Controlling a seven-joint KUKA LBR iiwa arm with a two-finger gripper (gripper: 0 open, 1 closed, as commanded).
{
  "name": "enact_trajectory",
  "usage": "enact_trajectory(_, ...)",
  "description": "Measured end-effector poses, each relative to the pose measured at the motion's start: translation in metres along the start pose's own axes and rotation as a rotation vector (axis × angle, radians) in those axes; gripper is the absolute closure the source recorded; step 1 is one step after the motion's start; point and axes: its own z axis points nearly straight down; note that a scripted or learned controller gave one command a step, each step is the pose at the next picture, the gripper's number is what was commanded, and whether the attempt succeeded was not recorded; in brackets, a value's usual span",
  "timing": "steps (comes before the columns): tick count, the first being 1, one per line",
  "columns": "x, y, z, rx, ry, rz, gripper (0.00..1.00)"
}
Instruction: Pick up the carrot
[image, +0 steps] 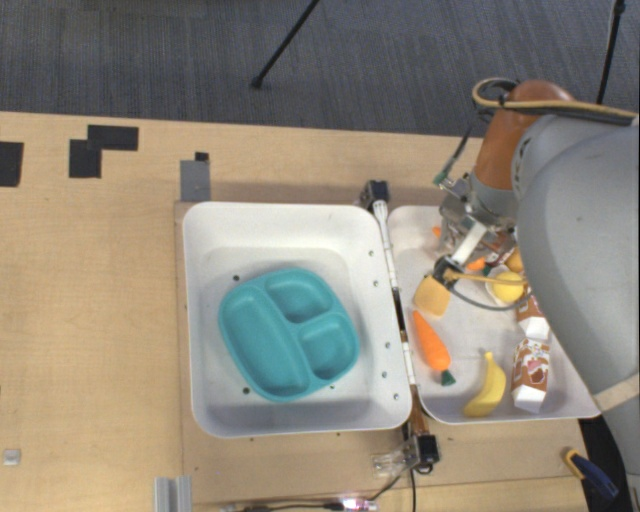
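From above, the gripper (462, 255) hangs low over the back of the right bin (560, 410); whether it is wide or narrow I cannot tell, and nothing shows gripped in it. The carrot (432, 345) lies well nearer the camera than the gripper and a little left, just past a pale yellow block (431, 296). It looks like light, stiff, smooth plastic, likely to slip, so mid-body across its width seems the best hold.
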Motion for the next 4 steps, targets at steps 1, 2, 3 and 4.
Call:
enact_trajectory(1,0.000,0.000,0.000,0.001,-0.001,-0.001,0.00)
enact_trajectory(2,0.001,0.000,-0.011,0.001,0.000,-0.008,1.00)
enact_trajectory(3,0.001,0.000,-0.010,0.001,0.000,-0.010,0.00)
enact_trajectory(4,-0.007,-0.006,0.011,-0.008,0.005,0.203,0.00)
